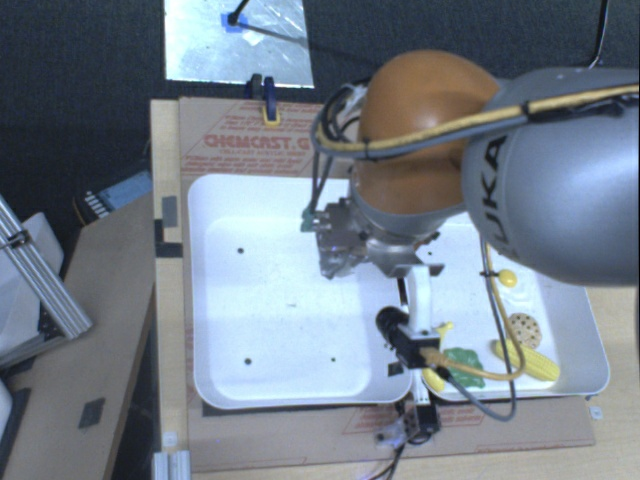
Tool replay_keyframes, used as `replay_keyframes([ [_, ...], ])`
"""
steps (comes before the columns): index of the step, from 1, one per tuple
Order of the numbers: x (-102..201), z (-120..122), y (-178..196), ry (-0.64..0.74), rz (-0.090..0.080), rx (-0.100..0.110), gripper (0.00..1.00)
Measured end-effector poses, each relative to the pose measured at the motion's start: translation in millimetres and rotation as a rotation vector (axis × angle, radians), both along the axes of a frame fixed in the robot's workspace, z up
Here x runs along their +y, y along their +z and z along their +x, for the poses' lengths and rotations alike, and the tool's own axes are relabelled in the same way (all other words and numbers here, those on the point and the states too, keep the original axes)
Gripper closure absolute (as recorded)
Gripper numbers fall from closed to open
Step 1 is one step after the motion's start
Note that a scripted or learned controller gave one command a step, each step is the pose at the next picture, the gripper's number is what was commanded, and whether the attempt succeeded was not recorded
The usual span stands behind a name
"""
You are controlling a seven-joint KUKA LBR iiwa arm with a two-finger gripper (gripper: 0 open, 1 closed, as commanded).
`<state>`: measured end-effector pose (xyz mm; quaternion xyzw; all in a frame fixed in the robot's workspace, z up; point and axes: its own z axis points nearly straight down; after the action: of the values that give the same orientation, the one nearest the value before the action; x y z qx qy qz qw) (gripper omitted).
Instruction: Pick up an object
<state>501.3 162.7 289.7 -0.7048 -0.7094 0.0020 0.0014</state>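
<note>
Several small toy foods lie in the right bin [590,363], any of which could serve as the pick: a corn cob [532,362] near the front rim, a round cookie [522,328] just behind it, a fried egg [507,279] further back, a green leafy piece [463,361] and a yellow piece [435,376] towards the wall between the bins. They look like hollow plastic, so likely light and stiff, with smooth skins that could slip. The corn cob seems the best candidate: long and rounded, best taken across its narrow middle. The flat cookie and egg give the fingers little to close on.

The tool [338,240] hangs above the back of the left bin [215,298], close to the shared wall and well apart from the toys; whether its fingers are apart or together I cannot tell, as the arm's orange band [420,108] and wrist cover them. A yellow cable [490,368] loops down over the toys. Both bins rest on a cardboard sheet [250,138] on the surface.
</note>
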Motion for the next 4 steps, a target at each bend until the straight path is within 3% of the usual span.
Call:
replay_keyframes([
  [1, -53.7, 118.3, -167.7, -0.010, -0.003, -0.006, 1.00],
  [2, -4.0, 144.3, -207.2, 0.001, 0.003, -0.007, 1.00],
  [3, 53.8, 144.7, -36.9, 0.004, 0.009, -0.023, 1.00],
  [4, 72.6, 88.4, -182.0, 0.000, -0.002, 0.010, 1.00],
])
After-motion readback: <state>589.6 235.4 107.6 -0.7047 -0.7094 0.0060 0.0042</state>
